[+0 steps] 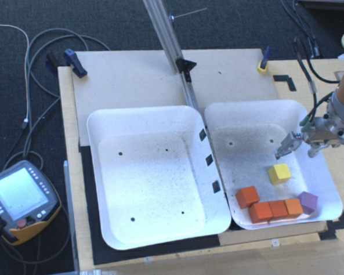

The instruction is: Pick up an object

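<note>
A pale tabletop (133,78) stands on dark carpet (18,91), cables trailing beside it and a control pendant (22,198) lying off its left edge. Two white bins sit side by side: the left bin (151,176) speckled, the right bin (253,140) with blocks in its near right corner. A yellow block (279,173) sits apart from an orange block (247,196), an orange row (275,209) and a purple block (308,201). The hand (303,143) hangs by the right rim above the yellow block, its fingers apart around nothing.
</note>
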Controlling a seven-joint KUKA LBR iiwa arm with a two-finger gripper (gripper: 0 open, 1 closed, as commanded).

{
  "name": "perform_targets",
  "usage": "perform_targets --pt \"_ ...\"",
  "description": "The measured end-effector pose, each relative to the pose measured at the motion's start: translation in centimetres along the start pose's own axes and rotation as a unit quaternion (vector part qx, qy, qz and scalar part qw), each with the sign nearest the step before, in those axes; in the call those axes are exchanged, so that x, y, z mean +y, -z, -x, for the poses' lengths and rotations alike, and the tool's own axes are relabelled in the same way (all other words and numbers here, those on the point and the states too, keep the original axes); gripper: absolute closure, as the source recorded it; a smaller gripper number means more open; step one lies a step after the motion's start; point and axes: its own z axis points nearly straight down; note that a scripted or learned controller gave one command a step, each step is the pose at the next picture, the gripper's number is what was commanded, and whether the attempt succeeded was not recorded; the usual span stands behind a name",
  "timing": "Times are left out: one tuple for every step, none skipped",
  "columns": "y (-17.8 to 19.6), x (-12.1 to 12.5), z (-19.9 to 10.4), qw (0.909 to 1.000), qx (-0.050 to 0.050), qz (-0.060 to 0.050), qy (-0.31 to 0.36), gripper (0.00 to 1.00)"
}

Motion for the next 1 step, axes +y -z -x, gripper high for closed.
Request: perform_targets --pt "-12.85 2.18 3.26 1.0 0.001 -0.005 -0.001 0.0"
